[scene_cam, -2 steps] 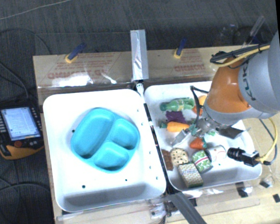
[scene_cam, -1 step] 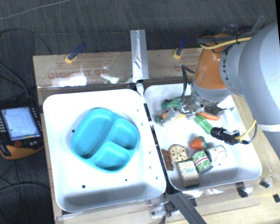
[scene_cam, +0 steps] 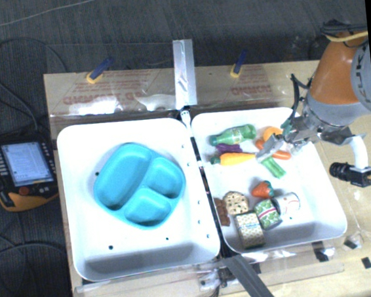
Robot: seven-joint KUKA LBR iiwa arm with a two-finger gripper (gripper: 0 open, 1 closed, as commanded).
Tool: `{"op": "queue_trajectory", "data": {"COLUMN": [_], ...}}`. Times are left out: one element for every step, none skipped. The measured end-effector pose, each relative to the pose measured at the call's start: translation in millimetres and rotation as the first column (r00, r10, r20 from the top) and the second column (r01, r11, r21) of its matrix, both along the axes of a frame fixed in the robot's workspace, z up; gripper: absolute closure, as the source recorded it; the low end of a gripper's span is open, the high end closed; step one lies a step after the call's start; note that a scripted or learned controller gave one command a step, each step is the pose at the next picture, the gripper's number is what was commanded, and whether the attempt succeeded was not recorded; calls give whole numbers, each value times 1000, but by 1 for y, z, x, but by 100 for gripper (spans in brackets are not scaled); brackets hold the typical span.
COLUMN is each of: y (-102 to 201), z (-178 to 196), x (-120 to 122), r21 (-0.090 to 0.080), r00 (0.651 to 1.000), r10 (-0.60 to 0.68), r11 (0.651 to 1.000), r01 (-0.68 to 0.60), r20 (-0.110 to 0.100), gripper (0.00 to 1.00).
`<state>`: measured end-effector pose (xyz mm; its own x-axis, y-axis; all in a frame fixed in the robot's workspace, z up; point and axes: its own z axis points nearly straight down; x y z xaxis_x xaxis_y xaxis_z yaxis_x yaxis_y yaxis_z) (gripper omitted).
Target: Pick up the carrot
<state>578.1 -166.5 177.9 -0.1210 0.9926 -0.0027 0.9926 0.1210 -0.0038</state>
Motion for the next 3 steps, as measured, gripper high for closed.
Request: {"op": "queue_trajectory", "data": {"y": [-36, -55, -48], "z": [-6, -28, -82], "x": [-38, 25, 81], "r21": [1, 2, 10], "r00": [999, 1000, 998], "r10": [-37, -26, 67], "r11": [999, 1000, 998], "r01": [37, 26, -67], "r20": [-1, 0, 2], "gripper": [0, 0, 0]}}
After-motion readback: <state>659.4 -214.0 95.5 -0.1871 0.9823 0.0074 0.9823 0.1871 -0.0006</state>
